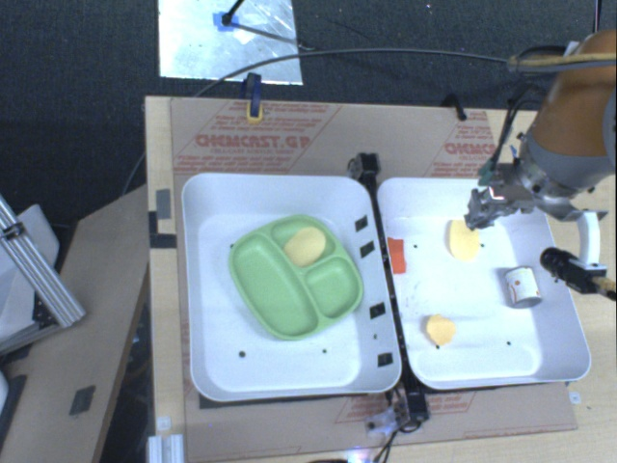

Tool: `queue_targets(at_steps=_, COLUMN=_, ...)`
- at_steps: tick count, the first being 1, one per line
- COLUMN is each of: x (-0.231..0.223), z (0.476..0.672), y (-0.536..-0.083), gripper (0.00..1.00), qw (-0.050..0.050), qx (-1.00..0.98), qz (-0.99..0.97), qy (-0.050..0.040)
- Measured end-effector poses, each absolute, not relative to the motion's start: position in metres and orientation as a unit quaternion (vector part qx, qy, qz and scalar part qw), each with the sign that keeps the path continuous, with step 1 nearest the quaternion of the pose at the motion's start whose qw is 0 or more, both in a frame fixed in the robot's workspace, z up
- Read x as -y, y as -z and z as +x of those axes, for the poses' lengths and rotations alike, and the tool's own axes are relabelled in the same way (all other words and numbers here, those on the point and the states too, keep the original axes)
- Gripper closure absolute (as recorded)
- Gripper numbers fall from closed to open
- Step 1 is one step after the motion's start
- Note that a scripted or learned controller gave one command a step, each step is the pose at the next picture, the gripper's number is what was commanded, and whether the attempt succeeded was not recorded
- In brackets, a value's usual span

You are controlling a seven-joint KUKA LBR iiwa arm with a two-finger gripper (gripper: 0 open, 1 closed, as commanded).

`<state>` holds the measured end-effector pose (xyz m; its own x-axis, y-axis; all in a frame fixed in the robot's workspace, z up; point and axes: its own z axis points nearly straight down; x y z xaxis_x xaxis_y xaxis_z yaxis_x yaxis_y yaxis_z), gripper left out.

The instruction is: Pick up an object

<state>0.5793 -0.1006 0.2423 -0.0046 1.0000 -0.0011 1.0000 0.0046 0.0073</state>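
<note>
We take the pale yellow piece [465,240] in the right bin [559,355] as the task's thing. It lies flat on the bin floor in the far half, and its long axis runs roughly from the far wall toward the near one, the narrower end toward the far wall; we cannot make out a clear front or back on it. The gripper [479,210] hangs right at its far end, touching it or just above it, and we cannot tell whether the claw is open, closed or gripping.

To the right of the piece lies a small silver can [522,286] on its side, its round end toward us. Nearer the front wall sits a yellow lump [441,331]. An orange tag [396,256] lies by the bin's left wall.

The left bin [222,355] holds a green divided tray [289,283], set at a slant, with a yellow ball [306,246] in its far compartment.
</note>
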Motion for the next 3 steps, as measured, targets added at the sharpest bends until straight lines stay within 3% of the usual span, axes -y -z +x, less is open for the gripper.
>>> queue_targets(at_steps=1, x=0.047, z=0.581, y=-0.245, gripper=1.00, qw=0.000, qx=-0.711, qz=0.704, qy=-0.0014)
queue_targets(at_steps=2, x=-0.003, z=0.563, y=-0.246, gripper=1.00, qw=-0.001, qx=-0.710, qz=0.704, qy=-0.0008)
queue_targets(at_steps=3, x=-0.055, z=0.557, y=-0.228, gripper=1.00, qw=-0.001, qx=-0.710, qz=0.704, qy=-0.0007)
